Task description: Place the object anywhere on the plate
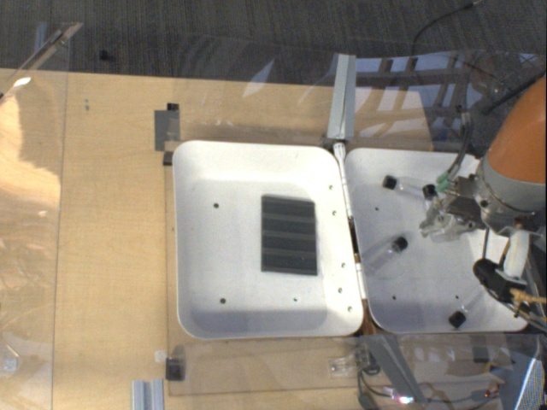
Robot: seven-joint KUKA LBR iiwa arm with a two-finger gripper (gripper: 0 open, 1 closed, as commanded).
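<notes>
The plate (289,234), a dark ribbed rectangle, lies at the centre of the left bin (197,229). Small clear pieces with black caps (399,244) lie scattered in the right bin (376,301), apart from each other. The pincer (443,218) hovers near that bin's right edge; whether it is spread or pinching cannot be told. The pieces are probably light, stiff and slippery, so grip one across the capped end. No legible markings.

The plate (289,234) is a dark ribbed rectangle lying flat in the middle of the left bin. Can't really make out the object anywhere.
</notes>
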